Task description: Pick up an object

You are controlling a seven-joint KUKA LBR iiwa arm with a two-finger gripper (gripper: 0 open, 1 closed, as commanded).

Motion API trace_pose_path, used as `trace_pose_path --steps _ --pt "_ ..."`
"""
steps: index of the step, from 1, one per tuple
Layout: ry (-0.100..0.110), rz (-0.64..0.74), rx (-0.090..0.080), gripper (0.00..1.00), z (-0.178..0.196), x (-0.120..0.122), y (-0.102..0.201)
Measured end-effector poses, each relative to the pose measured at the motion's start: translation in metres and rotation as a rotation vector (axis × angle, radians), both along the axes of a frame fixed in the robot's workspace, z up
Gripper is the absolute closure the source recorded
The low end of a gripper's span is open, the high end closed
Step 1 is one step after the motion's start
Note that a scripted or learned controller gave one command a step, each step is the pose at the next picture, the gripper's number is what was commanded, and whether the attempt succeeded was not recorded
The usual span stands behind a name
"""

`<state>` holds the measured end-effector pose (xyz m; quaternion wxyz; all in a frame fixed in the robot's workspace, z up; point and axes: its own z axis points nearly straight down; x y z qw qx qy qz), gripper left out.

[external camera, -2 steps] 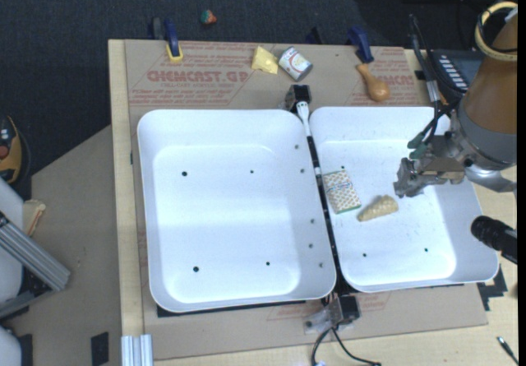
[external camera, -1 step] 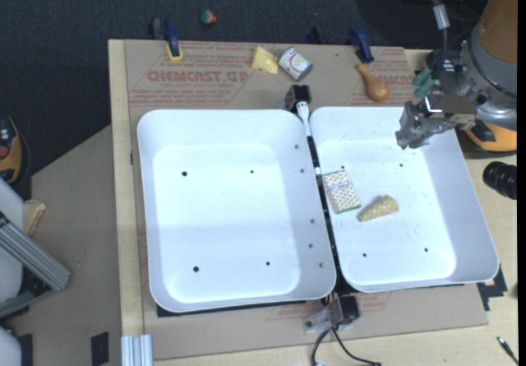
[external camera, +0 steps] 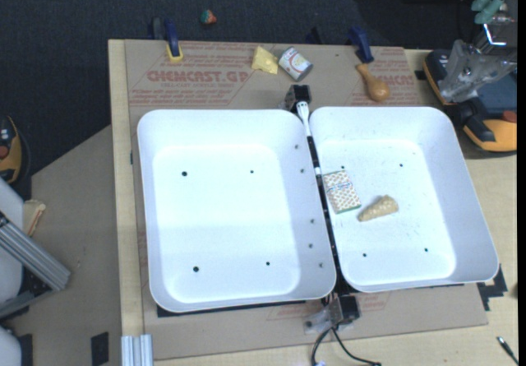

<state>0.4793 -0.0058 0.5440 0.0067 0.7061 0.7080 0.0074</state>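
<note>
The right bin [external camera: 427, 266] holds two objects near its left side. One is a small flat packet [external camera: 341, 191] with a speckled pattern, lying close to the divider. The other is a tan wedge-shaped piece [external camera: 378, 209] just to its right. The left bin [external camera: 164, 274] shows a bare white floor. My gripper [external camera: 467, 72] is a grey metallic assembly at the upper right, beyond the right bin's far corner and well away from both objects. Nothing shows between its fingers.
On the cardboard behind the bins lie a yellow wedge [external camera: 265, 61], a small white box [external camera: 294, 63] and a tan pear-shaped piece [external camera: 374, 83]. Blue clamps [external camera: 173, 39] [external camera: 359, 44] hold the board's far edge. An orange and black device [external camera: 489, 130] sits at the right.
</note>
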Motion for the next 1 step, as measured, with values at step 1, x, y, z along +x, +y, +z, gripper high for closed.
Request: trace_pose_path --steps 1 --pt "0.037 0.003 -0.002 1.00 -0.1464 -0.0015 0.0551"
